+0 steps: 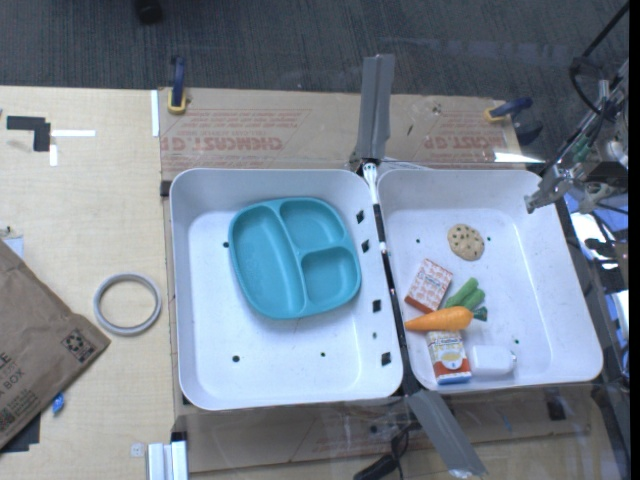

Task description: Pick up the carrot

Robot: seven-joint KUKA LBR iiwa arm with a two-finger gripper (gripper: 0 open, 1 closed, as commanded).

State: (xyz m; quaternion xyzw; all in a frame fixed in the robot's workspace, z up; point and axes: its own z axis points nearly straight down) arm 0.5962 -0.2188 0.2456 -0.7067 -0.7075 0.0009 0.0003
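Carrot [440, 319]: lies flat in the right bin [535, 298], hemmed between a red snack box [429, 284] and a small carton [450, 356], leaving little room alongside. Gripper [548, 193]: probably hangs over the bin's far rim, well apart; spread or closed, cannot tell.

1 fixed camera above bench [80, 218], angled down, both bins [190, 298] framed.

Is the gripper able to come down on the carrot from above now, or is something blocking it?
Probably yes. The carrot lies uncovered in the right bin, nothing on top. But a red box and a carton sit close on either side, so the fingers have little room there.
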